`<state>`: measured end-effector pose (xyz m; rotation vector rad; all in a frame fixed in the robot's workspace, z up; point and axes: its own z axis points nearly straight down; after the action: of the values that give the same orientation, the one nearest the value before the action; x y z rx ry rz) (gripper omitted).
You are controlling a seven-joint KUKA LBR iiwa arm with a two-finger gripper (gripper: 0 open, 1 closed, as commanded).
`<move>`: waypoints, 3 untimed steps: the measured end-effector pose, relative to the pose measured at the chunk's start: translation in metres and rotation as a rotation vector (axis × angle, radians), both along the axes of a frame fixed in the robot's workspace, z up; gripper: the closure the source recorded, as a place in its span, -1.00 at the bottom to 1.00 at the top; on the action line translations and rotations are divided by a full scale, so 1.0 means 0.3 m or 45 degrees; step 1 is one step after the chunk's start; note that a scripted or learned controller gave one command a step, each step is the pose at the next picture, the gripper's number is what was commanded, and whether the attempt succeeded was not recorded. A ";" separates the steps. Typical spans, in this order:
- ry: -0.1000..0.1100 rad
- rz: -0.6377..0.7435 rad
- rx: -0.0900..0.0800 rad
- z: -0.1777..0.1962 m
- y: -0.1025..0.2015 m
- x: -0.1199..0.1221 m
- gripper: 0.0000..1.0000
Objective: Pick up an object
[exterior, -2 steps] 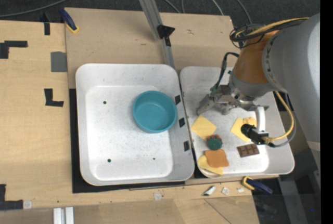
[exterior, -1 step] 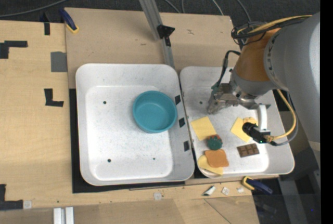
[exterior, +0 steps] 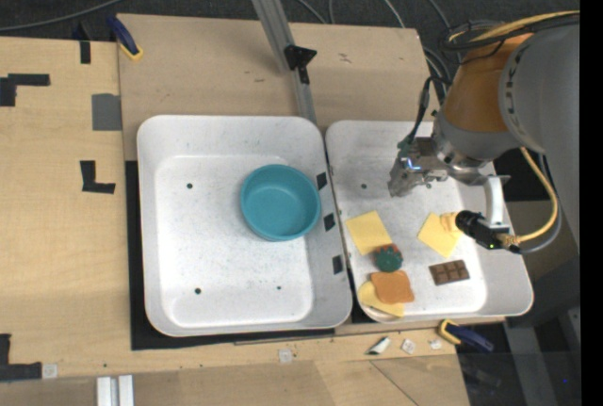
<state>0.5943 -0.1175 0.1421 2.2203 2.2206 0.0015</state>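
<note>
The 2 shallow white bins sit side by side, matte and faintly speckled. The left bin (exterior: 170,206) holds a round teal bowl (exterior: 279,202), smooth plastic, toward 3 o'clock. The right bin (exterior: 363,150) carries flat pieces at 6 o'clock: 2 yellow squares (exterior: 367,231) (exterior: 439,234), an orange slab (exterior: 392,286), a brown gridded bar (exterior: 449,273), a green lump (exterior: 388,256). The gripper (exterior: 407,180) hangs at 12 o'clock above bare floor; whether its fingers are spread cannot be made out, and nothing is seen between them.

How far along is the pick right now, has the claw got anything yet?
Nothing looks picked. The claw hangs over the bare upper part of the right bin, with no object seen in it. The yellow squares, green piece, orange piece and brown block lie on the bin floor. The blue bowl sits in the left bin. Descent, grasp and lift remain.
</note>
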 end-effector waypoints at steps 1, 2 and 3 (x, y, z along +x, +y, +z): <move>-0.001 0.001 0.000 0.143 -0.006 0.014 1.00; -0.002 0.002 0.000 0.294 -0.005 0.017 1.00; 0.005 0.008 0.002 0.258 0.186 0.034 1.00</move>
<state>0.6046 -0.0616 0.2196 2.2158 2.2303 -0.0007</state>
